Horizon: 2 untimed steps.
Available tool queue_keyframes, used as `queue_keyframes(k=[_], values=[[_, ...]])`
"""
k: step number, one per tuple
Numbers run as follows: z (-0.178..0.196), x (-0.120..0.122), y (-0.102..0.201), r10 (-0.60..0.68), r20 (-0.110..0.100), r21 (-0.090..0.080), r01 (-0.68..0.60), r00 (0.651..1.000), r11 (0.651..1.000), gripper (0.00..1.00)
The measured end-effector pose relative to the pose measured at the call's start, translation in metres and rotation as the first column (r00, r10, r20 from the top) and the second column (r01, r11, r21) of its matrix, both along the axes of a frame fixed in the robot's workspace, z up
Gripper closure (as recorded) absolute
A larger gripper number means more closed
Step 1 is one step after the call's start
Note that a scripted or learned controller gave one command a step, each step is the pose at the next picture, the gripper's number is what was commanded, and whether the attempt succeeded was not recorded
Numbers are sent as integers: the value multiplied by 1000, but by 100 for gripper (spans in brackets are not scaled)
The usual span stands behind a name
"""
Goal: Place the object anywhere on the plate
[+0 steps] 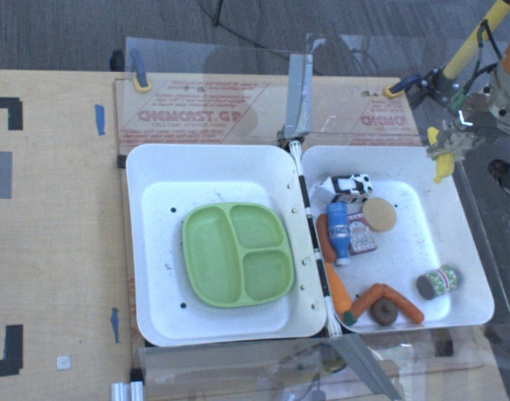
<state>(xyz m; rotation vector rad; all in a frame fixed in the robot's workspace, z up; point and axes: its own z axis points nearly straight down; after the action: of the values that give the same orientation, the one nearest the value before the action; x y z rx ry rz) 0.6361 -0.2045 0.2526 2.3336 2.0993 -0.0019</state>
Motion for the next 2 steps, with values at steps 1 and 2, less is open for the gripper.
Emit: queue_keyframes(k=[1, 2], values=[[-34, 5, 59, 237, -2, 3, -237, 972, 972, 100], [-68, -67, 124, 253, -1, 3, -253, 967, 967, 100]])
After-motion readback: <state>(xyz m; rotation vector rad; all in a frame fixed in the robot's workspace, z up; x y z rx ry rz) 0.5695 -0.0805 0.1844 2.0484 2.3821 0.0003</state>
